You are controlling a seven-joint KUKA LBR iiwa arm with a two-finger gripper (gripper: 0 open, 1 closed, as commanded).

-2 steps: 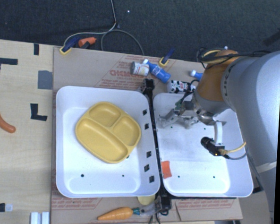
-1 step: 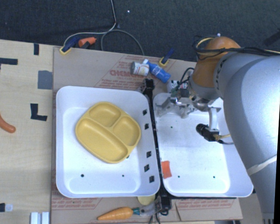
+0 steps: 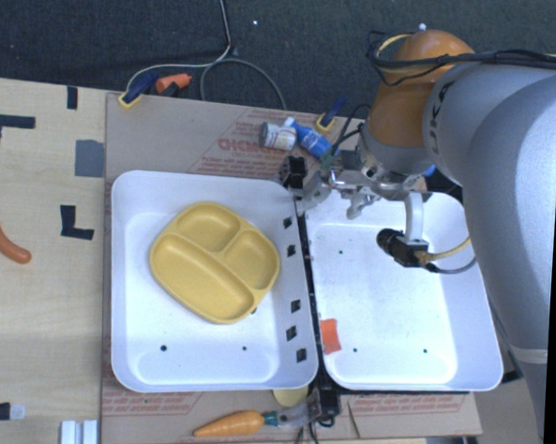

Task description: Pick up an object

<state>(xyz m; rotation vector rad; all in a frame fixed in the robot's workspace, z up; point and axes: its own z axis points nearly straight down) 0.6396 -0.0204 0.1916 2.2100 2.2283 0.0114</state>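
A yellow divided plate [image 3: 217,260] lies flat in the left white bin [image 3: 124,282], a little left of the centre divider. The grey arm, with its orange band, reaches in from the right and hangs over the far edge of the right white bin [image 3: 402,337]. My gripper [image 3: 358,199] sits below the wrist, above that bin's far left corner beside the divider. It is well apart from the plate, and nothing shows in it.
An orange tag [image 3: 329,335] sits near the divider in the right bin. A toy carrot [image 3: 231,424] lies on the cardboard in front of the bins. A sausage-like piece [image 3: 7,240] rests on the bench far left. Clamps and cables [image 3: 293,136] crowd the back edge.
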